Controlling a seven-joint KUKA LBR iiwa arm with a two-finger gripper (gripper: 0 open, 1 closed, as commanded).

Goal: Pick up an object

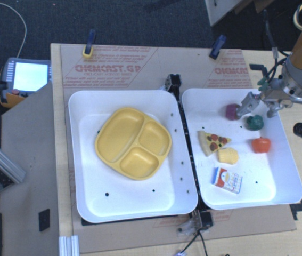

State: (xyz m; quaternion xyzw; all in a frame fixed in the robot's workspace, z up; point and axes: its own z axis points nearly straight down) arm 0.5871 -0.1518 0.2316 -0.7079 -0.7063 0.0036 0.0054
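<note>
In the right bin (284,188) lie a purple ball (231,111), a dark green round piece (254,123), a red-orange piece (261,144), a pizza slice (212,141), a yellow cheese wedge (228,156) and a small white, red and blue carton (227,180). My gripper (259,109) hangs over the bin's far right part, between the purple ball and the green piece and slightly above them. It is open, its two grey fingers (245,106) spread, with nothing between them.
The left bin (87,196) holds a yellow divided plate (133,143). A black clamp (173,82) sits at the far end of the seam between the bins. Screens (27,76) stand off the bench at the left.
</note>
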